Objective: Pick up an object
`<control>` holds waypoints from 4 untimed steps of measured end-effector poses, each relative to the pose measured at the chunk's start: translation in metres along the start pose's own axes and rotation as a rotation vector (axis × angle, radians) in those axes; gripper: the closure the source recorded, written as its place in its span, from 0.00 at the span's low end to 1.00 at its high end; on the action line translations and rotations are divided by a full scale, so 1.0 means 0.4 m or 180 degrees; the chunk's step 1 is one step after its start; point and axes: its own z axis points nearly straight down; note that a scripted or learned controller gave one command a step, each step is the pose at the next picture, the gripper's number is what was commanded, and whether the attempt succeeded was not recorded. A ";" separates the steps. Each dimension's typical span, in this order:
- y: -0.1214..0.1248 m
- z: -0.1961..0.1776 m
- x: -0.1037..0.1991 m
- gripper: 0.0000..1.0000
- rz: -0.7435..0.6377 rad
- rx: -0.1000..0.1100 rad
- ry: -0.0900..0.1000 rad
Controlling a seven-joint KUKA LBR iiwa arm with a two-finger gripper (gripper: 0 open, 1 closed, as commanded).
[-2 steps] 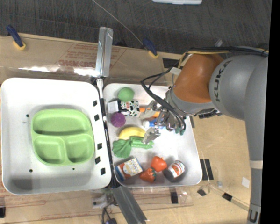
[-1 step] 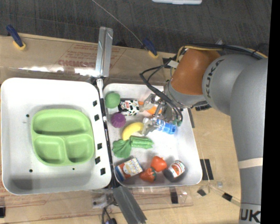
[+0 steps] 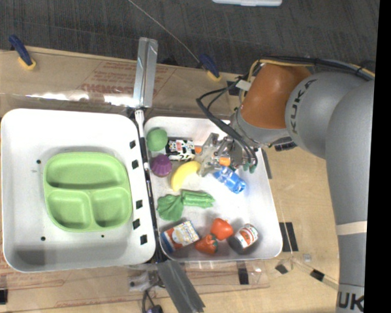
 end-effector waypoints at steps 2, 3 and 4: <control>0.078 -0.457 -0.035 1.00 0.0355 0.0002 -0.0007; 0.082 -0.480 -0.037 1.00 0.0333 0.0004 -0.0003; 0.085 -0.508 -0.039 1.00 0.0315 0.0007 -0.0012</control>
